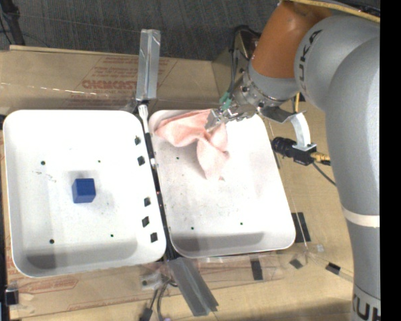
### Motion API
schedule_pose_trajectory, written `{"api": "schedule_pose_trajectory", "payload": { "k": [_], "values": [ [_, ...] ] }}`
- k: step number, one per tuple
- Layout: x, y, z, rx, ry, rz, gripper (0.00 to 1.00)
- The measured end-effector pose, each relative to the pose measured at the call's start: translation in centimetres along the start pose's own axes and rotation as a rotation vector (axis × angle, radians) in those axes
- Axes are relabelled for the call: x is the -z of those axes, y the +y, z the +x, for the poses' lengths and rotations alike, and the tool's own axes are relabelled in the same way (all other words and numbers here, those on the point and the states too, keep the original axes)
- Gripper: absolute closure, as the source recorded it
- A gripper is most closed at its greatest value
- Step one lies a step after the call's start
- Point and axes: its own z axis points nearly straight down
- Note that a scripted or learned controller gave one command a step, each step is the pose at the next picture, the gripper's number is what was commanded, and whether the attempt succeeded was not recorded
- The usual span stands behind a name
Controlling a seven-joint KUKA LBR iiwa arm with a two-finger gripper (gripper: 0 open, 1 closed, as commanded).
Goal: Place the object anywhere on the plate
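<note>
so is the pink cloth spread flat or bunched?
Bunched. The pink cloth lies crumpled in the right bin, one part trailing toward the far-left corner and a fold hanging toward the middle, with the gripper at its top edge.

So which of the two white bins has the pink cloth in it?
The right bin, the one nearer the arm. The pink cloth lies at its far end; the left bin has a small blue cube.

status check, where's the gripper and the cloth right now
Gripper at the right bin's far edge, over the pink cloth. Cloth bunched in that bin, grip unconfirmed. Blue cube alone in left bin, not in the way.
</note>
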Motion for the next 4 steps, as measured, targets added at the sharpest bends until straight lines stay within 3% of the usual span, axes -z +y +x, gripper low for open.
{"api": "schedule_pose_trajectory", "payload": {
  "k": [1, 4],
  "values": [
    [0.1, 0.1, 0.2, 0.009, 0.0, 0.001, 1.0],
    [0.4, 3.4, 15.7, 1.226, -0.004, -0.001, 1.0]
  ]
}}
